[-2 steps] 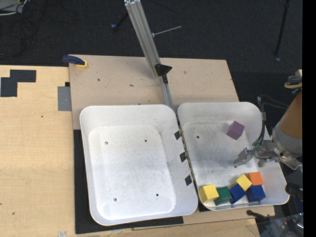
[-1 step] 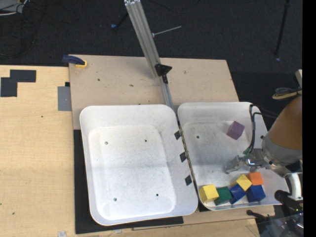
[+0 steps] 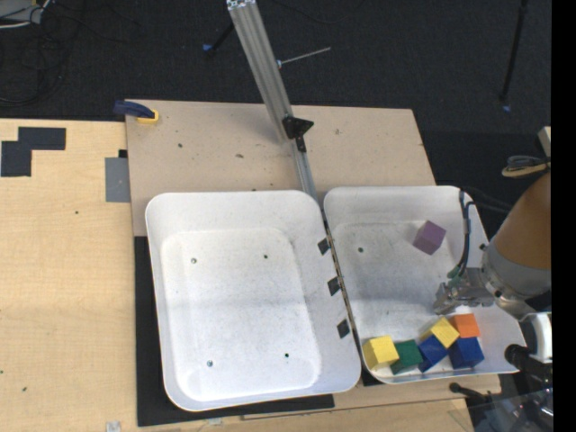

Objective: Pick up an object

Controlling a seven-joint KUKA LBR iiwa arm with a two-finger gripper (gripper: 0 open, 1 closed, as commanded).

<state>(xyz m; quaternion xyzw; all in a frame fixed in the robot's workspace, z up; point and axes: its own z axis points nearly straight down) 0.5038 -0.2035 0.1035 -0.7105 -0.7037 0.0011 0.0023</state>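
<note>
In the right bin [image 3: 387,214] a purple block [image 3: 429,237] lies alone toward the back. Along the bin's front edge sits a cluster: a yellow block [image 3: 381,350], a green block [image 3: 407,356], a second yellow block [image 3: 444,333], an orange block [image 3: 465,324] and two blue blocks [image 3: 433,353] [image 3: 466,353]. My gripper [image 3: 456,297] hangs low at the bin's right side, just above and behind the orange block. Its fingers are too small and cluttered to read.
The left bin [image 3: 171,219] lies beside the right one, with black clips [image 3: 333,285] along the shared rim. A slanted aluminium post [image 3: 265,70] rises behind the bins. The arm's orange band [image 3: 531,228] sits at the right edge.
</note>
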